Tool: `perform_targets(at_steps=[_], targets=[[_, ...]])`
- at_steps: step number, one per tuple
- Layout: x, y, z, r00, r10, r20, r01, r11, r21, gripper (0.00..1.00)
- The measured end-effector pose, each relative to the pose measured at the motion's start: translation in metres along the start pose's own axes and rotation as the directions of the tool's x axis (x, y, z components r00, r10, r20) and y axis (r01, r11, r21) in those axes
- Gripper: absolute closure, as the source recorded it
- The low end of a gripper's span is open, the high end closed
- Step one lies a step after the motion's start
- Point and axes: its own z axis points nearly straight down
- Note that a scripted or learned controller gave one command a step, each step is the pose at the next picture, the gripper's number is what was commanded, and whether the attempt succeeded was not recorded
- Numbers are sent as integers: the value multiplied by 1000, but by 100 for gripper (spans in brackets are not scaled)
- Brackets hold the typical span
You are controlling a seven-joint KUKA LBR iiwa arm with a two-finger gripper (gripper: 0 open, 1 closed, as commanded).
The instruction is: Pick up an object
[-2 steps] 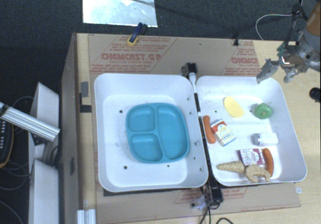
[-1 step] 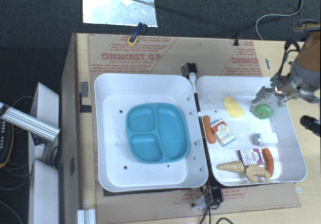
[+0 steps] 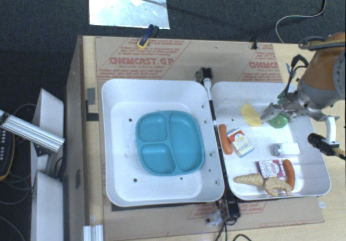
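Camera view: gripper [image 3: 275,113] is lowered against the green object [image 3: 279,121] beside the yellow piece [image 3: 251,115]; its state cannot be determined. No lift is evident.

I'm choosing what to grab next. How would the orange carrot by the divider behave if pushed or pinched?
The carrot looks long, thin and rounded, so a sideways push would probably roll it. It seems like smooth toy plastic: likely stiff, light and a bit slippery. It lies close against the bin wall, so a pinch may get little room.

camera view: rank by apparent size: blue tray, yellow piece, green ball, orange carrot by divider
1. blue tray, by far largest
2. orange carrot and yellow piece: look alike, not ranked
3. green ball, partly covered by the gripper
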Motion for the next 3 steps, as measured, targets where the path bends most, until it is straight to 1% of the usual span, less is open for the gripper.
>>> perform_targets(at_steps=[1,2,3], targets=[[60,55,12,1000,-1,-1,1,1000,-4,0],[54,37,12,1000,2,1,-2,1000,-3,0],[69,39,12,1000,-1,0,1,1000,-2,0]])
